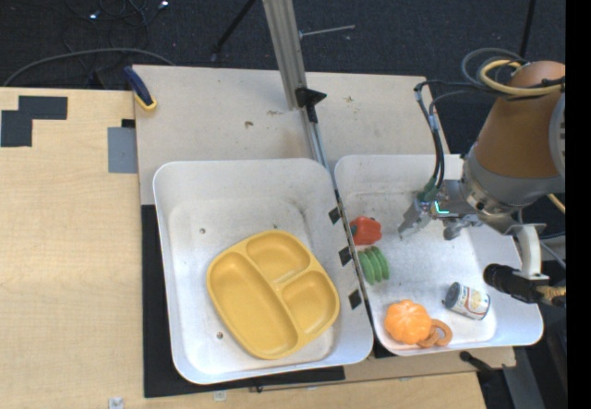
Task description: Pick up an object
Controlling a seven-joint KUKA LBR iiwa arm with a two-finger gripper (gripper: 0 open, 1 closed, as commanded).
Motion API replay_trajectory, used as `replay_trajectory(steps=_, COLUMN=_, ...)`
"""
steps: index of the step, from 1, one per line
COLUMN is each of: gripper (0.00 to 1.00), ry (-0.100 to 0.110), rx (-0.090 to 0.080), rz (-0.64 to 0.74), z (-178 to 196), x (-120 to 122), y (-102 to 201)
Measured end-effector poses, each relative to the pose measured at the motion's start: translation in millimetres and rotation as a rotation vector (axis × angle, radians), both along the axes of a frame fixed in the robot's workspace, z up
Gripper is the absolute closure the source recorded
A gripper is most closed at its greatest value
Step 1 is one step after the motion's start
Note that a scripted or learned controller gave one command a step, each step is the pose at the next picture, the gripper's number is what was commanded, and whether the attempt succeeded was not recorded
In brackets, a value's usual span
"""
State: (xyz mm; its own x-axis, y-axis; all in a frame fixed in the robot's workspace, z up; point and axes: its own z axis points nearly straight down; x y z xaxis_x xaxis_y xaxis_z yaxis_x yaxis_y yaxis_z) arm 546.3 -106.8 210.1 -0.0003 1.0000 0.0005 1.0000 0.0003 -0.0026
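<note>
End effector [434, 221] hangs over the right bin [517, 329], fingers spread apart, gripping nothing. Within that bin lie a red object [367, 231], green object [374, 265], orange object [408, 321] and small can [468, 300].

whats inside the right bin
The right bin holds a red toy, green toy, orange toy and small can. The arm covers its far right corner.

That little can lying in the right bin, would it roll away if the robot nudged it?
Probably. The small can lies on its side, so a push across its length would likely roll it. It looks rigid and smooth, so the gripper might slip on it.
</note>
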Motion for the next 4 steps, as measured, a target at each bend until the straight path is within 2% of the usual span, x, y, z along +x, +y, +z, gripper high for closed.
replay_trajectory(steps=1, gripper=0.00, ry=-0.001, rx=0.000, rz=0.000, z=1, x=0, y=0)
replay_trajectory(steps=2, gripper=0.00, ry=0.007, rx=0.001, rz=-0.001, z=-56, x=-9, y=-6)
replay_trajectory(steps=3, gripper=0.00, ry=-0.005, rx=0.002, rz=-0.001, z=-101, x=-8, y=-13)
replay_trajectory(steps=4, gripper=0.00, ry=-0.018, rx=0.003, rz=0.000, z=-109, x=0, y=-13)
